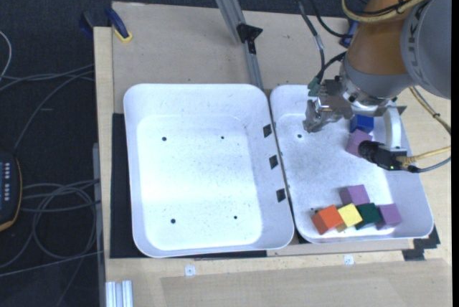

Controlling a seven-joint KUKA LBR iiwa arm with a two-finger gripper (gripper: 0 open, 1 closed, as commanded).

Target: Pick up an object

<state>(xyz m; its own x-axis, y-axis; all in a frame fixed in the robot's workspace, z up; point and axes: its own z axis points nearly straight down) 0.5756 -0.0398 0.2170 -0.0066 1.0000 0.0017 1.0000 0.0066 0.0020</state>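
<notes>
The gripper is hanging over the back part of the right bin, above bare floor. I cannot tell if it is gripping anything. The blocks it could pick are sitting bunched in the front corner: an orange block, a yellow block, a green block and two purple blocks. A blue block is lying near the arm. The left bin is waiting beside it.
</notes>
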